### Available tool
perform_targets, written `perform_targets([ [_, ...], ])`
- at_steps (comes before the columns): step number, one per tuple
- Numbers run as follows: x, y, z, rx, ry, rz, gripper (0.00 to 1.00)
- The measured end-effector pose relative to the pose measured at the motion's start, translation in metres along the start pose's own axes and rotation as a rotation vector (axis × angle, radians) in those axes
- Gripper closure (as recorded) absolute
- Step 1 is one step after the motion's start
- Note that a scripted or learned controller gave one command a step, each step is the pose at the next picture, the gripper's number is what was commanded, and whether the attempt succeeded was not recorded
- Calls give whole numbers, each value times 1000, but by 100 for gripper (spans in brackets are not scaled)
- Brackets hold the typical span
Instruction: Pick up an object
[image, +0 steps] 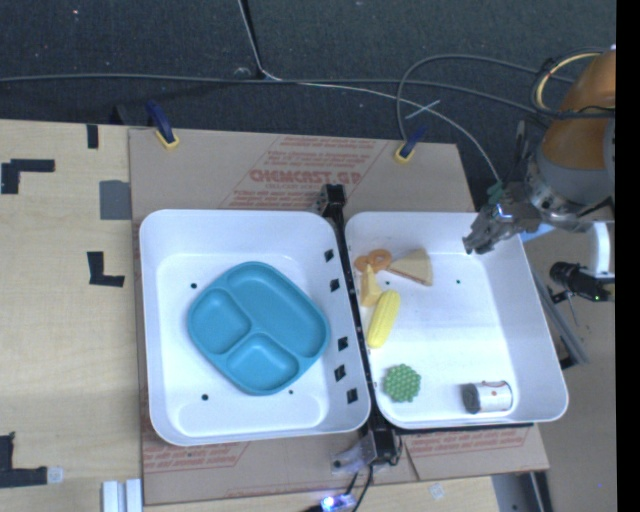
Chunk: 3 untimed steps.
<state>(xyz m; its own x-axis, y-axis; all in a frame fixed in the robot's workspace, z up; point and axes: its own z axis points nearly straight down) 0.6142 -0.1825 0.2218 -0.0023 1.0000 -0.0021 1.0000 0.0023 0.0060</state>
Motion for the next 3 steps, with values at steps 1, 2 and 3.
perform_targets([
  [1, 6, -7, -57, 1, 0, 0, 100],
  [2, 58, 4, -58, 5, 3, -4, 100],
  [3, 118, 13, -54, 7, 4, -5, 100],
])
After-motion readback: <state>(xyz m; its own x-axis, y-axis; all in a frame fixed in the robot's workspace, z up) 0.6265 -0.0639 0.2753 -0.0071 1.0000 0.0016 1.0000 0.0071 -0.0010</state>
